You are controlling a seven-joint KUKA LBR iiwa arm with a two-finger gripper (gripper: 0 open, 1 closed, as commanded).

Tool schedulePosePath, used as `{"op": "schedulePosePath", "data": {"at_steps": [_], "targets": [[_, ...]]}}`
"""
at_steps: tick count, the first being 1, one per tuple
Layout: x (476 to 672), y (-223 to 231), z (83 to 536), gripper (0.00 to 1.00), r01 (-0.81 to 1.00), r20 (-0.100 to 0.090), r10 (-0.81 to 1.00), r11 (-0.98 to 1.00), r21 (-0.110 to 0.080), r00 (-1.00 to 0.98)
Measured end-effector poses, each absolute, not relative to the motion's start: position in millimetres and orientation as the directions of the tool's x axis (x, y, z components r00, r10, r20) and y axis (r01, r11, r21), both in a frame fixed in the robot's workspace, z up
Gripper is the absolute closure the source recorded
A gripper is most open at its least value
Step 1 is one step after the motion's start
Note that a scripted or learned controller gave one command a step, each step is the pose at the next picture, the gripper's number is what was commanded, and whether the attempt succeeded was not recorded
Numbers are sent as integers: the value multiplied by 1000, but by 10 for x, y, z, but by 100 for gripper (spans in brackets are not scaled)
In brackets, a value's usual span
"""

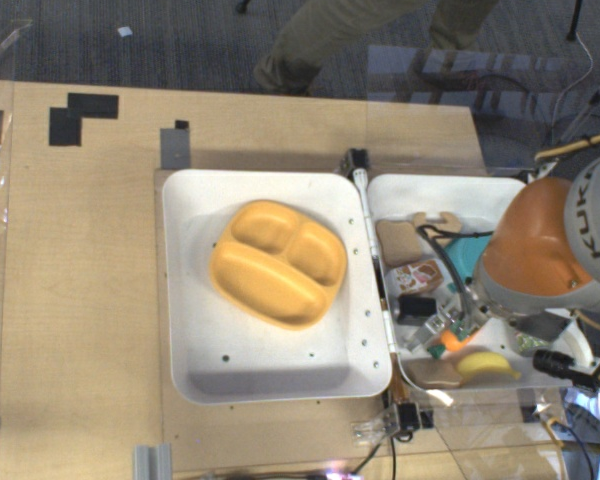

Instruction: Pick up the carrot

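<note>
The carrot [450,343] shows as a small orange piece low in the right bin [500,184], just left of a yellow banana [484,365]. My gripper [446,320] hangs directly over the carrot, at the end of the grey arm with the orange band [533,243]. The gripper's body covers most of the carrot. I cannot make out whether the gripper touches it.
A yellow divided plate [278,262] lies in the left bin [195,368]. The right bin also holds a brown item [400,238], a dark snack packet [417,277] and a teal object [469,253]. A person stands beyond the bench's far edge.
</note>
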State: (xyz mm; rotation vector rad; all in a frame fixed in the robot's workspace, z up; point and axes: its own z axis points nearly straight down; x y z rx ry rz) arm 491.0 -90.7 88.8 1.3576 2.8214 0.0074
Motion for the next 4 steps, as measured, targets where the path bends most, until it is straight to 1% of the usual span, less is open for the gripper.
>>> {"op": "schedulePosePath", "data": {"at_steps": [1, 2, 3, 4], "targets": [[4900, -904, 884, 0, 930, -2, 930, 368, 8, -368], [4905, -1049, 881, 0, 998, 3, 998, 66, 10, -66], [4923, -1142, 888, 0, 922, -7, 922, 388, 15, -388], [5006, -1337, 3447, 0, 693, -22, 693, 721, 12, -720]]}}
